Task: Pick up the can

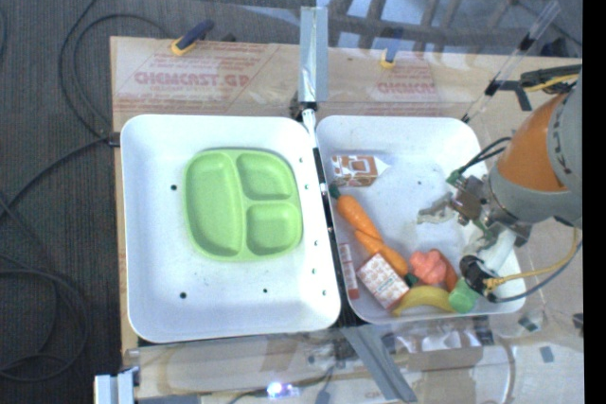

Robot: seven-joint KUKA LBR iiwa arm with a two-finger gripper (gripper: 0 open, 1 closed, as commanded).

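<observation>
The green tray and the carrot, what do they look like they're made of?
The green tray looks like moulded plastic: even lime colour, rounded compartments, a dull sheen. The carrot seems to be a plastic toy: smooth, uniformly orange, faintly shiny, though foam or rubber cannot be ruled out.

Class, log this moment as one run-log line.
gripper: over right bin, holding nothing | can: lying at bin's far left | green tray: left bin

Left bin (pixel 151 298) holds divided tray (pixel 244 203). Right bin (pixel 417 132): small carton (pixel 357 168) at far left corner, carrot (pixel 365 224) before it, box (pixel 383 280) nearer still, banana (pixel 423 300) at near wall. My gripper (pixel 443 209) hangs over right side.
</observation>
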